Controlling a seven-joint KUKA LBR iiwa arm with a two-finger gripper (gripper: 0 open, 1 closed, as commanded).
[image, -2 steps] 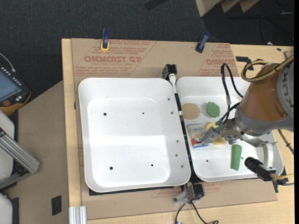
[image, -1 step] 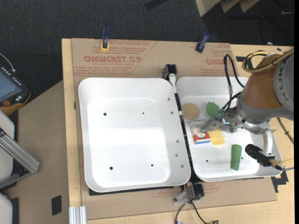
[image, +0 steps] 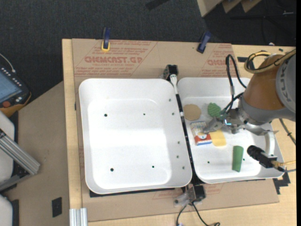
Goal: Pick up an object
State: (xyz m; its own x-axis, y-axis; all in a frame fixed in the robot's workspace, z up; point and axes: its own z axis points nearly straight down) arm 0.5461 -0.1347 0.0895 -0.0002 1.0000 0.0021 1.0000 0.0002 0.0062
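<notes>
My gripper [image: 215, 124] hangs low in the right bin [image: 207, 171], reaching in from the right. Its tips sit just above a yellow block [image: 218, 139] and beside a small red, white and blue box [image: 201, 137]. A bumpy green object [image: 214, 109] lies just behind the gripper, and a tan round disc [image: 191, 111] rests to its left. A green cylinder [image: 237, 158] lies nearer the front of the bin. Nothing shows between the fingers.
The left bin [image: 94, 173] stands beside the right one, with a black divider rail [image: 181, 121] between them. The arm's orange band [image: 263, 91] and cables hang over the right bin's far right side. Clamps hold the brown board at the back edge.
</notes>
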